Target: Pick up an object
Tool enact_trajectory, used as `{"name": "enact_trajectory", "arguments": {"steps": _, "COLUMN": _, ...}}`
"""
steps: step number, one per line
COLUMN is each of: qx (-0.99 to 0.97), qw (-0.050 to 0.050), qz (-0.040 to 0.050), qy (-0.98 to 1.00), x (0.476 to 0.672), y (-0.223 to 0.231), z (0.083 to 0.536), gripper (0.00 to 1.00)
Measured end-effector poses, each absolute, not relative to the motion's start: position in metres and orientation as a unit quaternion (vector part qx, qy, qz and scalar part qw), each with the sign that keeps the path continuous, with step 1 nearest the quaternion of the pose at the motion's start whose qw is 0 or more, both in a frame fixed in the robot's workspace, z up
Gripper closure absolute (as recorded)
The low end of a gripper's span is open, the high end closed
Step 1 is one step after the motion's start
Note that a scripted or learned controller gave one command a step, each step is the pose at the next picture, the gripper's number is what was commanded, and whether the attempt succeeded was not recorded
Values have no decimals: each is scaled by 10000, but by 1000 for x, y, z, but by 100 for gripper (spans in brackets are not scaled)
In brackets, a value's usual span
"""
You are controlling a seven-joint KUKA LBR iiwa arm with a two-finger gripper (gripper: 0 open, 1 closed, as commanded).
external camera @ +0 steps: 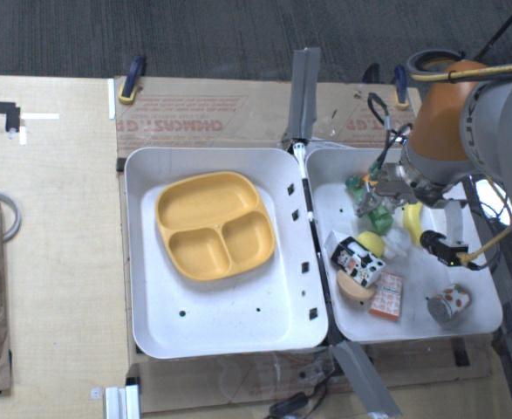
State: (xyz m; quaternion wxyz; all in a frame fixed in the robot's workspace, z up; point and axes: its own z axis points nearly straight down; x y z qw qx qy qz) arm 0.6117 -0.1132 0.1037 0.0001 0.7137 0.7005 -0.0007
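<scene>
My gripper (379, 197) reaches down into the right bin (487, 317), at its back left part. It hangs right beside a green object (357, 184) and just above a yellow-green ball (372, 242). A yellow object (413, 220) lies close to its right. Nearer the front lie a black-and-white patterned item (358, 258), a tan rounded piece (354, 288), a small red-orange box (386, 297) and a grey cup-like item (448, 303). The wrist hides whatever lies directly under the gripper.
The left bin (142, 260) holds a yellow divided plate (215, 224). A grey divider (304, 103) runs between the bins. The arm's orange band (443, 120) and its cables (487, 238) overhang the right bin's back right. Blue clamps (133, 77) sit on the cardboard behind.
</scene>
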Motion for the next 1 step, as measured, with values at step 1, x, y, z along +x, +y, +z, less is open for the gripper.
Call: {"name": "enact_trajectory", "arguments": {"steps": 1, "qx": 7302, "qw": 9, "qz": -6, "qy": 6833, "x": 659, "y": -64, "z": 243, "gripper": 100}}
